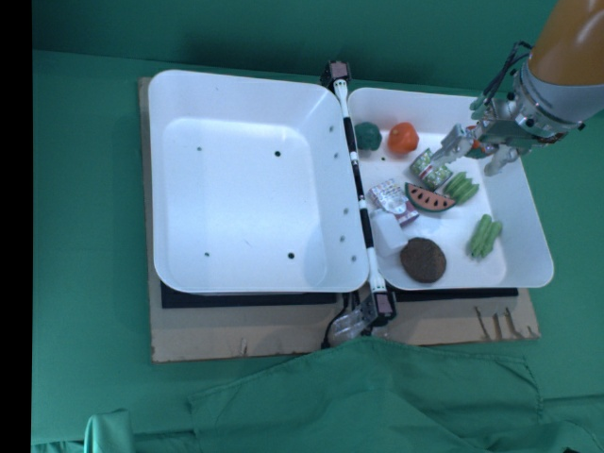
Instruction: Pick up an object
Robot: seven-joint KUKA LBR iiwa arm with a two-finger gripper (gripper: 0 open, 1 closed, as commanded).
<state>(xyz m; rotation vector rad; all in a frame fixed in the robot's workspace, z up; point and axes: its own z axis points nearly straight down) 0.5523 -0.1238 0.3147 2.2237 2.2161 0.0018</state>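
Reading across the right bin [528, 253]: a small green-and-white carton [431, 168] lies tilted just left of the gripper [469, 146], (1 finger almost touching it); whether that tool is spread or clenched, I cannot tell.

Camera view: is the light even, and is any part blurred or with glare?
Camera view: soft, fairly even light, dimmer toward the top; the left bin shows a mild bright sheen, no hard glare; the gripper looks slightly soft; the small toys, like the watermelon slice, are recognisable but low in detail.
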